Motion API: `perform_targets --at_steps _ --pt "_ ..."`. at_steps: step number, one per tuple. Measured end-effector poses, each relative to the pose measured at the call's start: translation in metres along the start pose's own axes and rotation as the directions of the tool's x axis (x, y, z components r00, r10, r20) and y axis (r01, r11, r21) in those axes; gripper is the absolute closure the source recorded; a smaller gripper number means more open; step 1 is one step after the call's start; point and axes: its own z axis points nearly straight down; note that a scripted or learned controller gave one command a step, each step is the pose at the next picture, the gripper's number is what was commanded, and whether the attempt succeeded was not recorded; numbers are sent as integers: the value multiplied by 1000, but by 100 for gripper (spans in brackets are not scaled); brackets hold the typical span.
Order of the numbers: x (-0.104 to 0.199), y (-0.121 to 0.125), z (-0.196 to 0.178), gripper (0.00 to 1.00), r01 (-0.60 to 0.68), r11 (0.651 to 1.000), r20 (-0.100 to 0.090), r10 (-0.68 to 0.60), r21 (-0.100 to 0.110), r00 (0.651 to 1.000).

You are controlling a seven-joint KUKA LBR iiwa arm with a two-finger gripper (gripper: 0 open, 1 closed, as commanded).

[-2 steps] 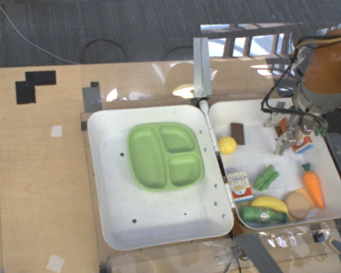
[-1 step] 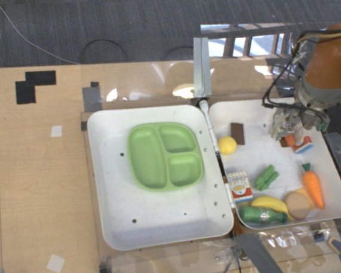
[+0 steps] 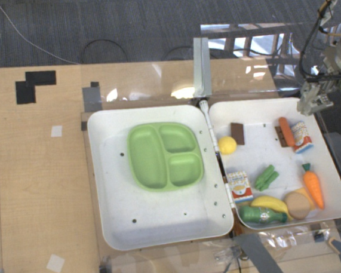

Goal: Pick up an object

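Left bin [image 3: 116, 228]: holds green divided plate [image 3: 164, 155], 3 compartments, lying flat near middle, nothing on it.

Right bin [image 3: 340, 203]: crowded w/ toy food. Along left wall, yellow lemon [image 3: 227, 145] w/ brown block [image 3: 237, 133] just beside, up & to the right. Below those, small carton [image 3: 239, 185] w/ red-white print, then green bottle [image 3: 263, 216] lying on its side at front edge, touching banana [image 3: 269, 203] just behind it. Green pepper-like piece [image 3: 265, 177] near middle, apart from carton. Tan round bun [image 3: 297, 204] at front, touching banana's right end. Carrot [image 3: 313, 187] w/ green top, pointing toward front, right beside bun. Further back, orange-red sausage [image 3: 285, 131] on brown strip, w/ 2nd small carton [image 3: 301, 136] touching on its right.

Gripper [image 3: 312, 98] up at back right corner of right bin, over rim, well apart from all items. Nothing between fingers; can't tell how wide they stand.
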Motion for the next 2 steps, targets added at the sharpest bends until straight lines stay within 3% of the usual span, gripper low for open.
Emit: perform_targets --at_steps 1,2 --pt "10 5 61 100 409 912 -8 -409 -13 912" --pt "9 5 59 0 409 913 -7 -409 -11 913"
